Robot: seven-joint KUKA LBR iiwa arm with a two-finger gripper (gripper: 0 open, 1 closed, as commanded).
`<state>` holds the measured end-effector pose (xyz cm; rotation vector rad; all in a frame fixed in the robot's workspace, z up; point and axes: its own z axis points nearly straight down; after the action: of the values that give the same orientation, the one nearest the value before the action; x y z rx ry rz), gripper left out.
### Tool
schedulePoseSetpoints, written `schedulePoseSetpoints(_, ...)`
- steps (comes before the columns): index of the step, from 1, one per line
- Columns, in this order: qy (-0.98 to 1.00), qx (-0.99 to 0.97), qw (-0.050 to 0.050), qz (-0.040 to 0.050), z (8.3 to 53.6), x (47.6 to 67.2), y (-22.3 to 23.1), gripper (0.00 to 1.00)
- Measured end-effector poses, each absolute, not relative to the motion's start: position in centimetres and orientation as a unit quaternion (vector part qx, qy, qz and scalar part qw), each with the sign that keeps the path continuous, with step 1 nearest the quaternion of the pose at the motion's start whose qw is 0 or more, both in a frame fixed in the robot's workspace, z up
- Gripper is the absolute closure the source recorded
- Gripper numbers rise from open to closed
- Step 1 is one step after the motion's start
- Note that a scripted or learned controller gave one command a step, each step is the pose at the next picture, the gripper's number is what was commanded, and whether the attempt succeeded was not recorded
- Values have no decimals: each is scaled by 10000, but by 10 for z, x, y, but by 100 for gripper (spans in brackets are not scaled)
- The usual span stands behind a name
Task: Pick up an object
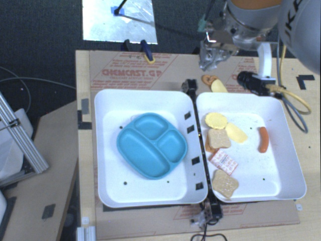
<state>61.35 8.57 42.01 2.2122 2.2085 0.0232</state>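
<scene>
I am holding the pincer [213, 59] above the counter behind the right bin [286, 159]; I cannot tell its state. The food pieces are lying forward of it: the sausage [263, 139] pointing front-to-back, bread slices [219, 138] nearby. The left bin [108, 185] is carrying a blue tray [151, 145].

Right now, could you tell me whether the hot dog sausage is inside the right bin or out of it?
Inside. The sausage lies on the right bin's floor near its right wall.

We saw a blue divided plate [152, 145] in a white bin [108, 134], a red sausage [263, 139], yellow slices [216, 120], and tan bread [225, 184].
</scene>
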Motion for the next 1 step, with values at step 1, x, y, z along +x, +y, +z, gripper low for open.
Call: schedulePoseSetpoints(1, 7100, 7042, -25, -20, 328, 596, 136, 100)
